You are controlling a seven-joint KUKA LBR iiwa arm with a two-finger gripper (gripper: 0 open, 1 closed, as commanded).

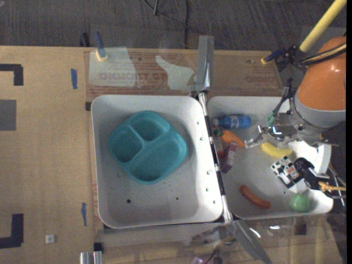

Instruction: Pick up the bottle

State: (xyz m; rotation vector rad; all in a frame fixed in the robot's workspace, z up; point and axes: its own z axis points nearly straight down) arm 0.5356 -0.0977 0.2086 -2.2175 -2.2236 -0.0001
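The bottle [231,121] is clear with a blue label and blue cap. It lies on its side at the back left of the right bin [242,106], close to the divider. My gripper [273,132] hangs over the middle of that bin, to the right of the bottle and apart from it. The grey wrist and orange band rise behind it at the right edge. Nothing is visibly held.
An orange carrot [232,137] lies just in front of the bottle, with dark red pieces [226,152] beside it. A yellow banana [271,149], a red sausage [254,197] and a green lump [300,202] share the right bin. A teal divided plate [147,146] sits in the left bin.
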